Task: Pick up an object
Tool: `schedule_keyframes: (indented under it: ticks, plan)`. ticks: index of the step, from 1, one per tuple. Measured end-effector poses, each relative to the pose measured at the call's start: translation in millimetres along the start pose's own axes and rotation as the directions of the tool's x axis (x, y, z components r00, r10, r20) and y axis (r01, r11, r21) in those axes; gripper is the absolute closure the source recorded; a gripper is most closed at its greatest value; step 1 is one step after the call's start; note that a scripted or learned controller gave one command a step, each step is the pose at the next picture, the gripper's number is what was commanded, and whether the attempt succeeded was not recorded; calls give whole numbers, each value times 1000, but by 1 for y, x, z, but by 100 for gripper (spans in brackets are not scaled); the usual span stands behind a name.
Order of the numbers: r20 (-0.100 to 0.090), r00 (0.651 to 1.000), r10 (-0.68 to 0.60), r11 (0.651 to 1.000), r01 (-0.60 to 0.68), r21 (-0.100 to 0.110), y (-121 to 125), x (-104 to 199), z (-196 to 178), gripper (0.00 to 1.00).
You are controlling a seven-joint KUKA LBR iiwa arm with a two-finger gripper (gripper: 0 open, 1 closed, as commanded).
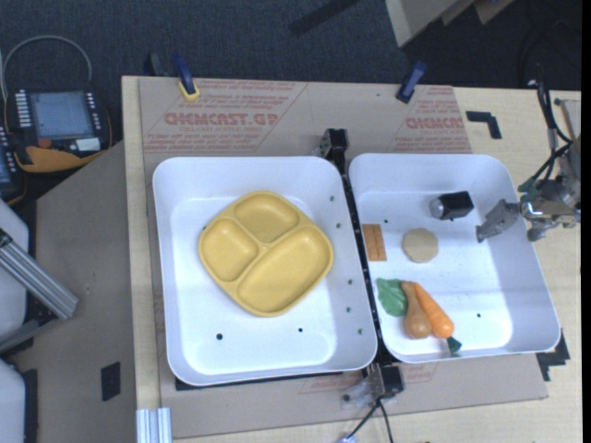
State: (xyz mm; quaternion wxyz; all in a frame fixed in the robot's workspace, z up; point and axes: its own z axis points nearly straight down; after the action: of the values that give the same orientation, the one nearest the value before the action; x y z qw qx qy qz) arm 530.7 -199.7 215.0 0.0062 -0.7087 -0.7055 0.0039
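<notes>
A carrot (428,310) lies near the front of the right bin (517,326), touching a green leafy piece (392,295) on its left. Behind them sit a pale round cookie (420,245), an orange cracker (373,242) by the dividing wall, and a small black block (452,205). The left bin (175,275) holds a yellow divided plate (266,252). The tool (517,218) hovers at the right bin's far edge; its opening cannot be told

Cardboard-covered bench (277,109) bears two white bins: left (175,275), right (517,275), side by side
</notes>
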Motion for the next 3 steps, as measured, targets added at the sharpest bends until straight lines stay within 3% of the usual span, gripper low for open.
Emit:
schedule_keyframes:
  ticks: [1, 3]
  plan:
    - [4, 1000, -5, 1000, 5, -14, 3, 1, -8, 0]
    - [2, 1000, -4, 1000, 4, -12, -8, -8, 92, 0]
